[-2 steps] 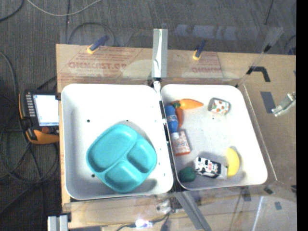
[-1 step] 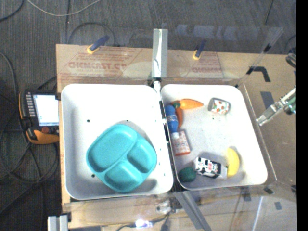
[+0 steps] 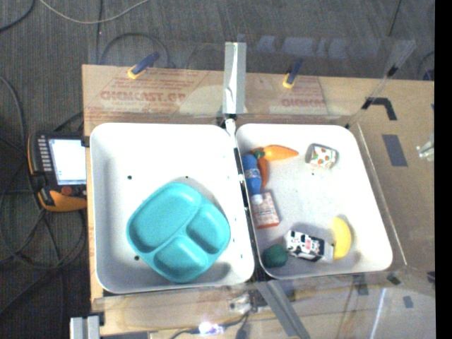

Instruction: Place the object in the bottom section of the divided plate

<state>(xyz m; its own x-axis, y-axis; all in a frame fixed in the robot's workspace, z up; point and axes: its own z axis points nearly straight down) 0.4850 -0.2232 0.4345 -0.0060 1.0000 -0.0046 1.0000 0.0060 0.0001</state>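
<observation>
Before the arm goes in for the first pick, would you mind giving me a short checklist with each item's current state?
1. Divided plate sits flat in the left bin: ok.
2. Plate sections free to receive an object: ok.
3. Objects wait in the right bin, including carrot, banana and bottle: ok.
4. Bottle lies against the bin's left wall, awkward to grasp: not ok.
5. Which object is meant: cannot tell.
</observation>
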